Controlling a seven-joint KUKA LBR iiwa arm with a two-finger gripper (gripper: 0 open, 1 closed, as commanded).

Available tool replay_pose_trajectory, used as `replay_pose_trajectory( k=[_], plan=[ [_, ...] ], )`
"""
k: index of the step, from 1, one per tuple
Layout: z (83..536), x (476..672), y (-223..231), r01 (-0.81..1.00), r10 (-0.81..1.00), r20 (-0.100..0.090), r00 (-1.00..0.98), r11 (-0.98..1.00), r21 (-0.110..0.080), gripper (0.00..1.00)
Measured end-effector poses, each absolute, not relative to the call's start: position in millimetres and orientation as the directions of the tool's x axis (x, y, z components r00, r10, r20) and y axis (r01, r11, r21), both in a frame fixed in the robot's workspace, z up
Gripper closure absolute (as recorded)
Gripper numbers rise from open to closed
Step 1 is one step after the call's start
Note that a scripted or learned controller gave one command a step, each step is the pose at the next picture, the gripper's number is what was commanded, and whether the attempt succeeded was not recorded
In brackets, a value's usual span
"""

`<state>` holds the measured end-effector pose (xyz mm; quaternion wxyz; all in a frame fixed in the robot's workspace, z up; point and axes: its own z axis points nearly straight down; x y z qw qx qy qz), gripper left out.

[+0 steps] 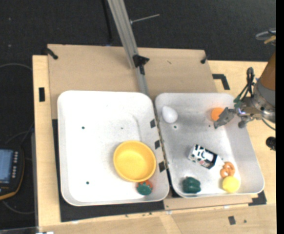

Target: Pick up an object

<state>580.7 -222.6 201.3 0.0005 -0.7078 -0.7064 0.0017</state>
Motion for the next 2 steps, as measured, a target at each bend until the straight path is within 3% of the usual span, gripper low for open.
replay_pose_trajectory(
  k=[1,2],
  plan=[
    [139,575.5,-226,1.000,1.000,-0.001,0.001,-0.001,-0.005,0.00],
    [154,577.8,-227,1.000,1.000,-0.003,0.003,-0.003,0.005,1.00]
  ],
)
